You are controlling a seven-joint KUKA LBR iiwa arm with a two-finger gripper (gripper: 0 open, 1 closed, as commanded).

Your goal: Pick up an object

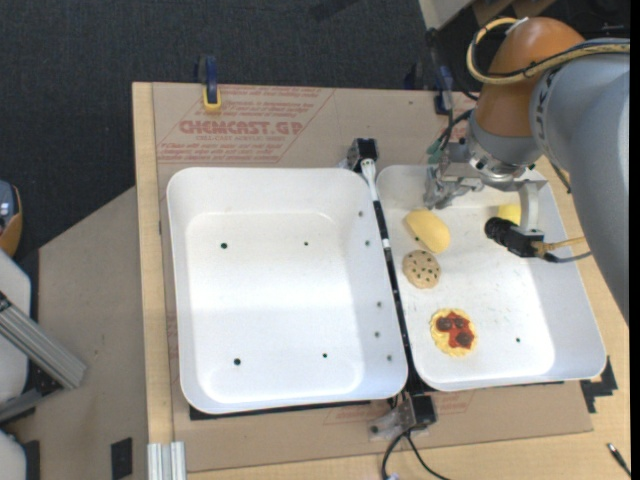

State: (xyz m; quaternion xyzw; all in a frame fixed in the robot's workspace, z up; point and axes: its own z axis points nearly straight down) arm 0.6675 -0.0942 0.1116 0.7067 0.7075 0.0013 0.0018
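- Gripper (440, 194): sits low over the far end of the right bin (560, 358), just beyond the yellow lump; whether it is apart or together cannot be told from this angle, and nothing is seen clamped in it.
- Arm (590, 98): grey, with an orange band (525, 53) above the wrist, reaching in from the right edge of the view.
- Yellow lump (429, 230): a pale, rounded, potato-like object lying in the right bin near its left wall, just beside the gripper.
- Cookie (421, 268): a round tan disc with dark specks, lying just nearer the camera than the yellow lump.
- Small pizza (453, 331): a round yellow disc with red topping, nearer still, apart from the cookie.
- Black fitting (512, 236): a dark cylindrical part with a cable, over the right bin to the right of the yellow lump.
- Left bin (190, 268): white and shallow, touching the right bin along a dark seam.
- Board (250, 118): brown, with red lettering, under both bins.
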